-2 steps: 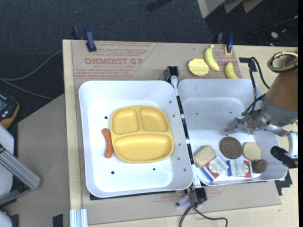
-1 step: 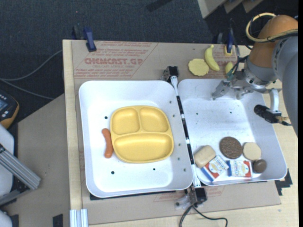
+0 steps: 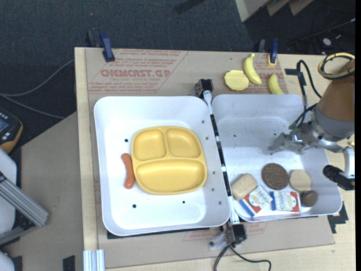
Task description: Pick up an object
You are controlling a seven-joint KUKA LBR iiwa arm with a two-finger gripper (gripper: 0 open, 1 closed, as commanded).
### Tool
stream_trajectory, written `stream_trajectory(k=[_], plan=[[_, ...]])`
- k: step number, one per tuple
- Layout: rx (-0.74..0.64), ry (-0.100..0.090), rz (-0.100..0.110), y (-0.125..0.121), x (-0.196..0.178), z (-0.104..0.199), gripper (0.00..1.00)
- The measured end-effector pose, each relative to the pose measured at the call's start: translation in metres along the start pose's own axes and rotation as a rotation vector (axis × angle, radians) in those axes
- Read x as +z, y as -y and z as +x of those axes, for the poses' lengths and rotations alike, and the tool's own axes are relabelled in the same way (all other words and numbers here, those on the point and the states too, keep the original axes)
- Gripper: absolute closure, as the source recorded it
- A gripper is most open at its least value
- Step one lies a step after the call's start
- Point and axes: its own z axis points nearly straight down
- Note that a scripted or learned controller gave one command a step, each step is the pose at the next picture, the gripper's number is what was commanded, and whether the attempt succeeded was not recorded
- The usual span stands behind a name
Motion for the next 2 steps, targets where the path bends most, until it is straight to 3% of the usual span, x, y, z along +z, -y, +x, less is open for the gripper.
stream_trajectory(k=[1, 2], plan=[[0.0, -0.002, 0.0, 0.094, 0.001, -0.005, 0.0], [-0.004, 0.001, -0.009, 0.089, -0.01, -0.004, 1.0]])
